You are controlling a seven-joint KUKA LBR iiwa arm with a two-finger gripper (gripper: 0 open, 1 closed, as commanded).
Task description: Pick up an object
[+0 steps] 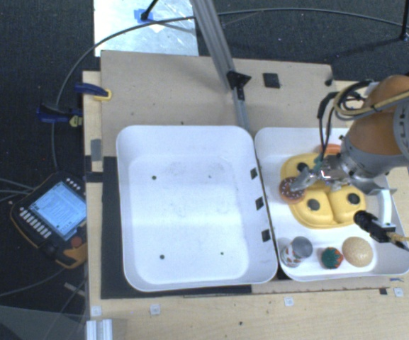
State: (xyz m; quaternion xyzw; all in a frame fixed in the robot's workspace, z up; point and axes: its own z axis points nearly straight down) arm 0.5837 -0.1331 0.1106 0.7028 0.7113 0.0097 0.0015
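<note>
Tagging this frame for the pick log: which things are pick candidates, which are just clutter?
Job:
gripper
yellow toy
brown round piece
grey ball
green-red ball
tan egg

Lying about:
left bin
teach pendant
blue clamps

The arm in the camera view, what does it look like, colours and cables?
The arm is bulky and rounded, grey with an orange band above the wrist. Yellow and black cables loop along its top side. It ends in a small metallic gripper with dark fittings, and a white piece sits beside the wrist.
</note>
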